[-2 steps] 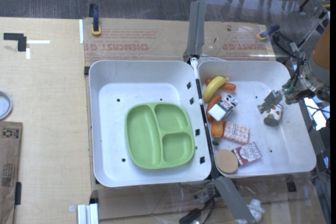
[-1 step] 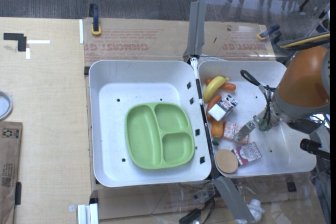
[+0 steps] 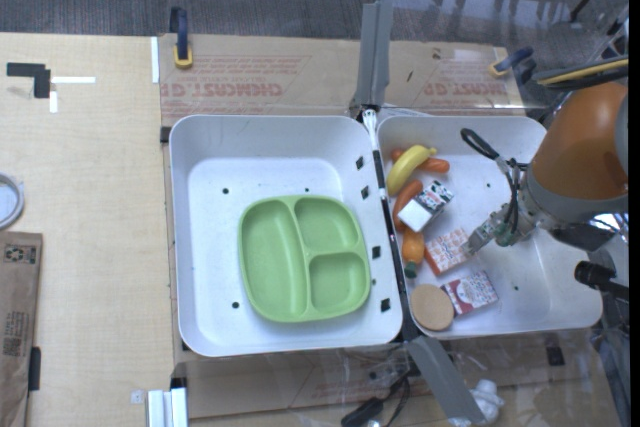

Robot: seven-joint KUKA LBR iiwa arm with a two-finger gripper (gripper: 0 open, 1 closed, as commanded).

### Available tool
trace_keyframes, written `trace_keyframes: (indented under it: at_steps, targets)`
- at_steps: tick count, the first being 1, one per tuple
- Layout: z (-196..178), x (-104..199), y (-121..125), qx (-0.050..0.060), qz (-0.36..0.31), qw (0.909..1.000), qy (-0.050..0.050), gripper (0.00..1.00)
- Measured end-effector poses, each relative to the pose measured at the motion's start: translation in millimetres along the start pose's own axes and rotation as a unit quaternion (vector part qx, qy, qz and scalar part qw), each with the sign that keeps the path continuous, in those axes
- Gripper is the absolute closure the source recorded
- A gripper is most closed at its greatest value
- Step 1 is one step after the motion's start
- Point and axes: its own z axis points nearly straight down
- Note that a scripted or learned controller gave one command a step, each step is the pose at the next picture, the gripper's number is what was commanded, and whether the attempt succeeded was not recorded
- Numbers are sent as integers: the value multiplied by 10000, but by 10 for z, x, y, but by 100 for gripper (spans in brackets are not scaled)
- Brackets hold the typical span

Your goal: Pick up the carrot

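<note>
The carrot (image 3: 408, 204) is an orange tapered piece lying at the left side of the right bin (image 3: 545, 307), beside the divider, just under the yellow banana (image 3: 408, 167). A small white carton (image 3: 432, 198) leans against the carrot's right side. My gripper (image 3: 489, 234) hangs low over the middle of the right bin, roughly 80 pixels right of the carrot and slightly nearer the front. It sits by the right edge of a red-and-white packet (image 3: 447, 250). Nothing shows held in it.
A second red packet (image 3: 470, 293) and a round tan disc (image 3: 433, 307) lie at the right bin's front. More orange pieces (image 3: 412, 247) sit by the divider. The left bin (image 3: 200, 215) holds a green divided plate (image 3: 305, 258). A black cable (image 3: 478, 144) loops at the back.
</note>
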Motion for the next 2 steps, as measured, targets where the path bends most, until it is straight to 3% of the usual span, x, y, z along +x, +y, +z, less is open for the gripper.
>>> trace_keyframes:
  at_steps: [1, 2]
  targets:
    - [-706, -765, -320, 18, -983, 9952, -6, 100]
    - [-1518, -742, -352, 15, -2226, 9749, -8, 100]
